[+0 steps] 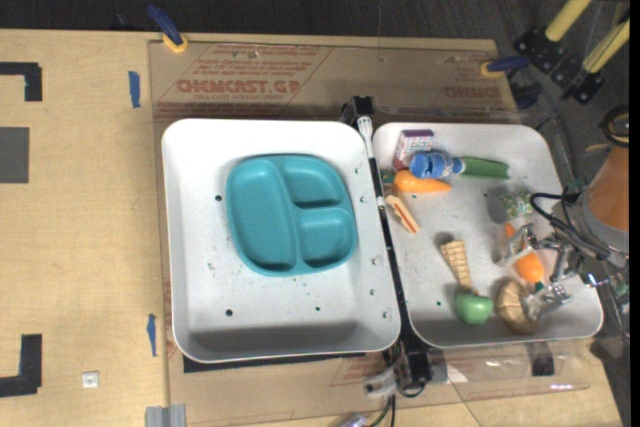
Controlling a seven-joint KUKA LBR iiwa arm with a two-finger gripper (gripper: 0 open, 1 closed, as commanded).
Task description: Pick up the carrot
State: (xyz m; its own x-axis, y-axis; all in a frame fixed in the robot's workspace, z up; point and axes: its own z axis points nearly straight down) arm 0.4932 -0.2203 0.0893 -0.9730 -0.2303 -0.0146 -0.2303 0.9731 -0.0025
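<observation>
The surface (pixel 80 215) stretched far to the left of the hand, carrying two white bins side by side. The left bin (pixel 200 315) lay well away from the hand and held a teal tray (pixel 290 213) with three compartments. The right bin (pixel 480 215) was the one the hand (pixel 545 280) reached into, low at its right side, with cables around it. Whether the hand was released or clenched could not be told; clutter hid its tips. The carrot (pixel 422 183) lay well up and to the left of the hand, near the bin's upper left corner, just under a blue item (pixel 432 164). A green stick (pixel 485 167) lay up from the hand. A cone (pixel 457 261) sat to its left, and a green ball (pixel 474 307) and a tan lump (pixel 512 305) just below-left of it. A small orange piece (pixel 529 266) sat right beside the hand.
</observation>
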